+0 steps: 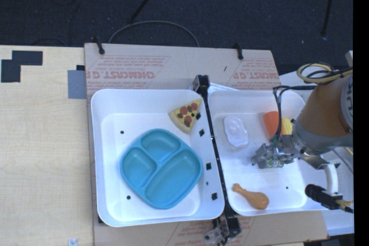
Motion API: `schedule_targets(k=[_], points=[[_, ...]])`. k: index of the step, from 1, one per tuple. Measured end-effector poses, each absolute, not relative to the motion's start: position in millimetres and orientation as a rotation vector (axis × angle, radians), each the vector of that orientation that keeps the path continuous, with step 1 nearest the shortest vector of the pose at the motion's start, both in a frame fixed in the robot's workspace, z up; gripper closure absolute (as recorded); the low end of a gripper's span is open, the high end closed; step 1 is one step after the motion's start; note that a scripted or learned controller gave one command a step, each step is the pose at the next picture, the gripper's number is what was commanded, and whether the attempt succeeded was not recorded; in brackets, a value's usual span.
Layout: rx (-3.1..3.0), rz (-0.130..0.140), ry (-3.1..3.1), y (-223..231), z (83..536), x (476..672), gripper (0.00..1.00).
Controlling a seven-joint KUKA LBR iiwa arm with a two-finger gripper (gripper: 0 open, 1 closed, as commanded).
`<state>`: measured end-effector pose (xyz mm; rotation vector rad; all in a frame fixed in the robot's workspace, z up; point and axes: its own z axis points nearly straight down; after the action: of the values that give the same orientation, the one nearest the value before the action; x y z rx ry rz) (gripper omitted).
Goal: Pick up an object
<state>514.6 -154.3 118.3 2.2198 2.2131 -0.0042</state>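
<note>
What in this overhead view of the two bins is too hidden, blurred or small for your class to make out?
- Gripper, camera view: small and blurred, so its finger state is unreadable.
- Orange and yellow object, camera view: partly covered by the arm, so its full shape is unclear.
- Clear plastic item, camera view: pale against the right bin, so it cannot be identified.

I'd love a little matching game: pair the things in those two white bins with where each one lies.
Things:
1. plate
2. pizza slice
3. drumstick
4. clear lump

Places:
A. near edge of the right bin
B. far part of the left bin, by the divider
C. far part of the right bin, left of the hand
D. middle of the left bin

Pairs: 1-D, 2-B, 3-A, 4-C
</note>
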Motion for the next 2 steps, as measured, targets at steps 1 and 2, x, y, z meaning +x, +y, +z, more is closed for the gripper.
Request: schedule_targets(k=[1,2], points=[[2.212,0.011,2.201,-157.5,113.4,519.9,0.0],[2.212,0.011,2.187,-161.6,126.2,521.5,1.0]])
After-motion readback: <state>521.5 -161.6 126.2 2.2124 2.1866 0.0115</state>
